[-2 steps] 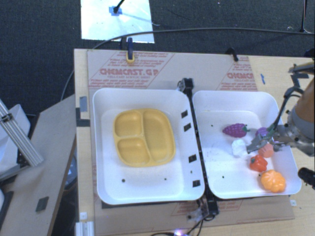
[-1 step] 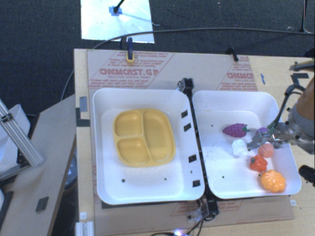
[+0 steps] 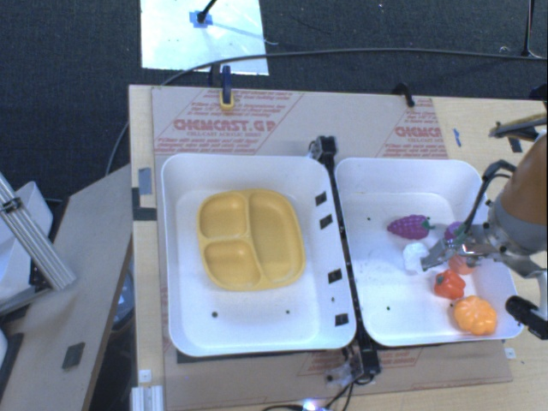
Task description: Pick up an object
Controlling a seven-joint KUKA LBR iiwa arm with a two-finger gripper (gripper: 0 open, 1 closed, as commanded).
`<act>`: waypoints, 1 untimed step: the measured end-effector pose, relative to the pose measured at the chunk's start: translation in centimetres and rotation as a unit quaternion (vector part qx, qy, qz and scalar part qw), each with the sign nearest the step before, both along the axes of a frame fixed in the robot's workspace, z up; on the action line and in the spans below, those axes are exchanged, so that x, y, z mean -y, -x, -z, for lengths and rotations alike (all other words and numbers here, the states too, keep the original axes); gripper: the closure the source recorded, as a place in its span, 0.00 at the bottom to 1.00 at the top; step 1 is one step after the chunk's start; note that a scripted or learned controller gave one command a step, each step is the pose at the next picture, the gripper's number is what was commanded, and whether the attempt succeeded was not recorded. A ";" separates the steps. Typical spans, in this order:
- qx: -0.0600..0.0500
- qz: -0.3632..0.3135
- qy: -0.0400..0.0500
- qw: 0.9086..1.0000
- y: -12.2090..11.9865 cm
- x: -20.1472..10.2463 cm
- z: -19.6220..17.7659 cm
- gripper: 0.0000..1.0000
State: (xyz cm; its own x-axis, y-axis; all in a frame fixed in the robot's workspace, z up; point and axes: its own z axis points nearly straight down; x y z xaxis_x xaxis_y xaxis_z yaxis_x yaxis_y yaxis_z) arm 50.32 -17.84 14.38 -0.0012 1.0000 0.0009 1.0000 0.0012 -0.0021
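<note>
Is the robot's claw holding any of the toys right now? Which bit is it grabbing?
It cannot be told. The gripper is down in the right bin among the white piece, the red pepper and the purple grapes, but no toy is clearly seen in its grip.

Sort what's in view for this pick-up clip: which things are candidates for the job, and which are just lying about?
Part of the job:
- gripper, down in the right bin
- purple grape bunch
- white object beside the gripper
- red pepper
- orange pumpkin

Just lying about:
- yellow divided plate in the left bin
- white sheet on the floor beyond the bench
</note>
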 end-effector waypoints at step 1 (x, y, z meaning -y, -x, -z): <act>0.000 0.000 0.000 1.000 0.0 -0.1 5.2 0.00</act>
State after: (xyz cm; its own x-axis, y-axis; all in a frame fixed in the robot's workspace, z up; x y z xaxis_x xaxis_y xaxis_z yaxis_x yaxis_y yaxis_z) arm 50.32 -17.76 9.16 -0.0013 1.0000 0.0017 1.0000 0.0013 -0.0023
